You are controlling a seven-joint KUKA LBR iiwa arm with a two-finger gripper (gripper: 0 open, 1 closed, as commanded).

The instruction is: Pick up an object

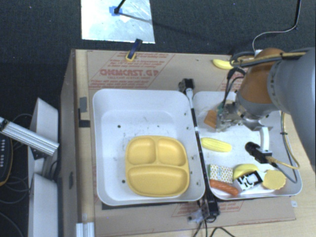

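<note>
Dark carpet floor (39,28) bears a shiny silver sheet (117,14) beyond the bench.

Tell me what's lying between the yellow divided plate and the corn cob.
In the camera view, the plate and corn cob are separated by the two bins' adjoining walls and bare white floor.

Bench (133,68): two white bins (113,117) side by side, banana (221,63).

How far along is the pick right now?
Done: the arm has reached into the right bin. In hand: the tool sits low beside an orange-brown piece; a grasp isn't visible. Left: gripping and lifting; the corn cob and carrot lie untouched.
</note>
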